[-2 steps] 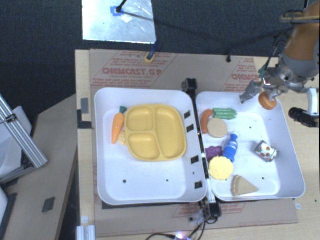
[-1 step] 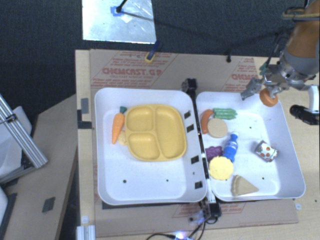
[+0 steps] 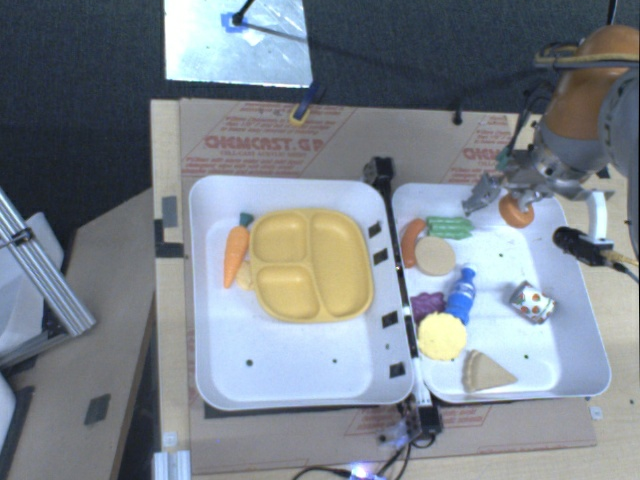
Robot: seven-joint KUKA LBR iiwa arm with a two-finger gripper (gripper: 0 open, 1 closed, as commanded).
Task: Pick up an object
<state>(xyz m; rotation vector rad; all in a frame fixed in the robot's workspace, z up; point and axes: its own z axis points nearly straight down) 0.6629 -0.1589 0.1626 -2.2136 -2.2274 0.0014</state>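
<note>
Hovering over the right bin's point(image 3: 575, 298) far corner, your pincer point(image 3: 500, 190) sits beside an orange ball point(image 3: 517, 212).
You cannot tell its grip; the ball lies near the bin's back wall, right of a green block point(image 3: 449, 227).

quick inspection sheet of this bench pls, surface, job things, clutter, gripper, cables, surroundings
surface: two shallow white bins side by side, left bin and right bin, on a cardboard sheet.
job's things: in the right bin, green piece, tan disc, blue bottle, purple piece, yellow round piece, tan wedge, small wrapped item, orange ball.
clutter: yellow divided plate and carrot in the left bin.
grippers: gripper over the right bin's far edge, beside the orange ball; grip state unclear.
cables: dark cable across the dark background behind the bench.
surroundings: shiny square panel behind; metal frame at left.
</note>
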